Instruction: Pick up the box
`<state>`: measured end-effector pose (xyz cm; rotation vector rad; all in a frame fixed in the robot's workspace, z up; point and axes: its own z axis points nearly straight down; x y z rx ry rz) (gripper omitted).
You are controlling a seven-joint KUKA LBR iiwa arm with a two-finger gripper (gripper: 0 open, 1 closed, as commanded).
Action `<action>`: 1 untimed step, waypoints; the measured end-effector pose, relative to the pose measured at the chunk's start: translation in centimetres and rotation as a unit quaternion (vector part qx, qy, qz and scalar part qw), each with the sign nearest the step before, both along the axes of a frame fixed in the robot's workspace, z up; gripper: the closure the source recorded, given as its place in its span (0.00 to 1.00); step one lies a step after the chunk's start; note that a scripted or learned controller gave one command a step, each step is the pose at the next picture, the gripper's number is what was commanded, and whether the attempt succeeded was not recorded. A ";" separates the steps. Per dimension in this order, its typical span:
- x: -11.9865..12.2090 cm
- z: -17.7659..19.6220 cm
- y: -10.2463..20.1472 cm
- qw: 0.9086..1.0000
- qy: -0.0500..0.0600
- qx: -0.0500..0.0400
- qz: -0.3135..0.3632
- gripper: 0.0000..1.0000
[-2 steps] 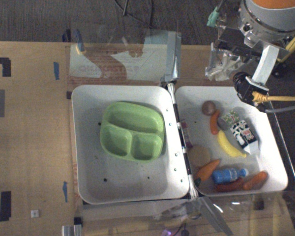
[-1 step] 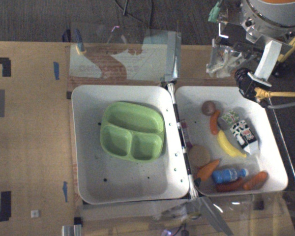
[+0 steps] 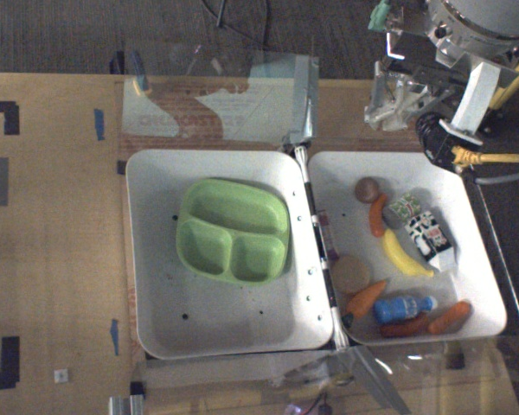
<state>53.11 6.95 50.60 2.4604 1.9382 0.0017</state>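
Inspector: Nearest the camera, what lay in the right bin point(image 3: 484, 232)?

Operator: One blue bottle point(image 3: 404, 307), label unreadable; two carrots; a red sausage. Further back, one banana point(image 3: 404, 256) and the box point(image 3: 423, 228), cow-patterned, print illegible, touching that banana. My claw point(image 3: 389, 102) hung beyond the bin's far rim; open or closed, I could not tell. One green tray point(image 3: 233, 230) sat in the left bin point(image 3: 156, 301).
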 end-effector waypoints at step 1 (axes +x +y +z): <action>0.1 1.0 0.2 1.000 -0.001 0.000 0.002 1.00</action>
